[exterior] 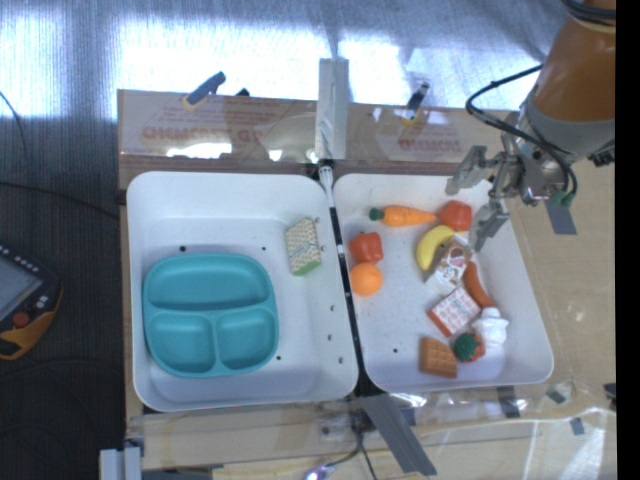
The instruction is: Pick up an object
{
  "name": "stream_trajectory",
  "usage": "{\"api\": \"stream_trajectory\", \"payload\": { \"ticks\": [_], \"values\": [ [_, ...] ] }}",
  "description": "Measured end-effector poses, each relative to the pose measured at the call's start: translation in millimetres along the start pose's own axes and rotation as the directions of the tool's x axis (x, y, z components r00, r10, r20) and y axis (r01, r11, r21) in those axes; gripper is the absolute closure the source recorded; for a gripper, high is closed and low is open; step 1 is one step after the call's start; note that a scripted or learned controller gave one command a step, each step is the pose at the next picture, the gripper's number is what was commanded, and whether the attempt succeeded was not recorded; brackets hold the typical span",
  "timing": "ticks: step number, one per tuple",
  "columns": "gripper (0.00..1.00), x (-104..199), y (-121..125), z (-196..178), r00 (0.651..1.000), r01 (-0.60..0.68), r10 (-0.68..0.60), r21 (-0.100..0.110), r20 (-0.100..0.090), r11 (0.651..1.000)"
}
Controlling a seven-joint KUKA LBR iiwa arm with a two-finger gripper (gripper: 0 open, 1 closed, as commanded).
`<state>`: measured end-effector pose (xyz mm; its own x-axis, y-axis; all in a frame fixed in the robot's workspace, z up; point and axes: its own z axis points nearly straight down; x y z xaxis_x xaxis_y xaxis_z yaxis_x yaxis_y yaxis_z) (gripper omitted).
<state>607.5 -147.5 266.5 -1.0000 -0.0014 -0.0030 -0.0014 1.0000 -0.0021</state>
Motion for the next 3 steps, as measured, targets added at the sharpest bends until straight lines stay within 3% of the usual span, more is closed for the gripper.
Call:
{"api": "stream_trajectory", "payload": {
  "ticks": [1,2,3],
  "values": [
    [0.0,36.2,-38.2,155.7,1.0,-0.015,0.015,0.001,0.0,1.0],
    [0.0,11.6,-7.4,169.4,0.999,-0.041,0.041,0.005,0.014,0.999],
    [0.0,-51.6,17.1,171.1,0.996,-0.09,0.09,0.002,-0.013,0.996]
  ]
}}
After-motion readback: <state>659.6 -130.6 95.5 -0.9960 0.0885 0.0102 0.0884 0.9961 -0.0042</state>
